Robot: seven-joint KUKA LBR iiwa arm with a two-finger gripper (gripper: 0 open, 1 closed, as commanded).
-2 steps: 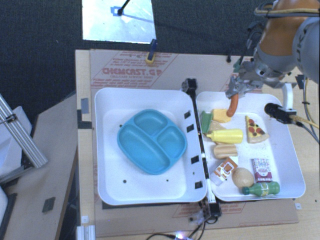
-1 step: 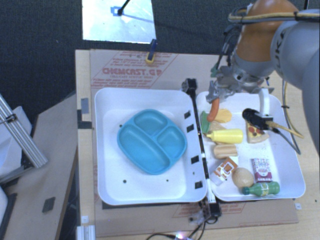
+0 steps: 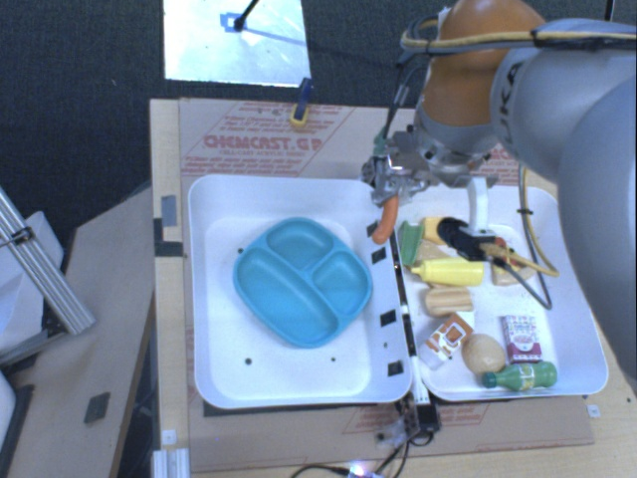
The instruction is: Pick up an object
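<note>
Here, hand [image 3: 390, 189]: we see it gripping a slim orange carrot-like piece [image 3: 385, 218].
Below: divider between two shallow white bins [image 3: 204, 297].

A blue sectioned plate [image 3: 303, 280] lies slightly tilted near the middle of the left white bin [image 3: 214, 366]. The right white bin [image 3: 577, 371] sits touching it along a black-marked seam. Both rest on a brown cardboard sheet [image 3: 261, 140] printed with red lettering, spread over the pale wooden worktop [image 3: 109, 297]. A small yellow and blue clip [image 3: 301, 108] stands at the cardboard's far edge. Behind it a shiny square panel [image 3: 235, 26] lies against the dark backdrop. At the left, a slanted metal rail [image 3: 40, 272] crosses the worktop's corner.
</note>
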